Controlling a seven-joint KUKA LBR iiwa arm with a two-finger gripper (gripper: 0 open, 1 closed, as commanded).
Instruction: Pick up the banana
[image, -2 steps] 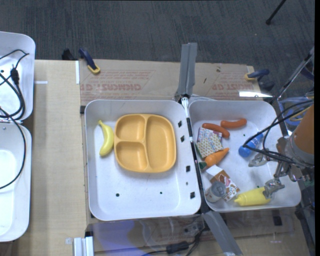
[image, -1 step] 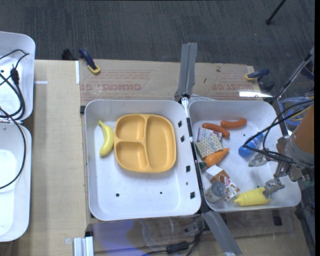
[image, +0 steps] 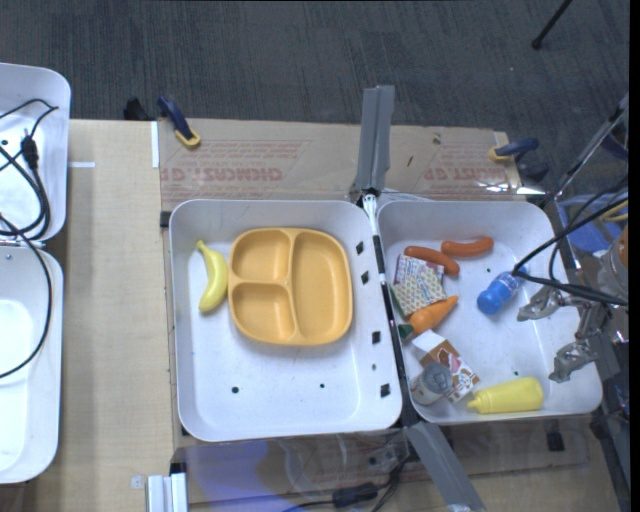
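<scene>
Arm: enters from the right edge of the camera view, low over the right rim of the right bin (image: 560, 215). The grey metal gripper (image: 560, 335) sits above that bin's right wall, with black cables looping across it toward the blue bottle. Two metal fingers show, one upper (image: 538, 305) and one lower (image: 568, 360), set apart with bare bin floor visible between them; nothing lies between them, so the gripper stands spread and unloaded. It is well apart from the banana, a full bin away.

Banana (image: 211, 277): yellow, lying flat on the floor of the left bin (image: 290, 410), in its upper-left part, near the left wall. Its long axis runs roughly top to bottom of the view, slightly curved, the bulge of the curve toward the right. The narrower end points up and left; the blunter end points down. It lies just beside the left edge of the yellow tray (image: 292, 285), whether touching cannot be told.

Yellow tray: three compartments, centred in the upper half of the left bin.

Right bin contents: two orange sausages (image: 467, 246) near the top, a printed packet (image: 419, 282), a carrot (image: 433, 315), a blue bottle (image: 498, 293), a small carton (image: 452, 368) and a yellow squeeze bottle (image: 507, 396) near the lower wall.
</scene>
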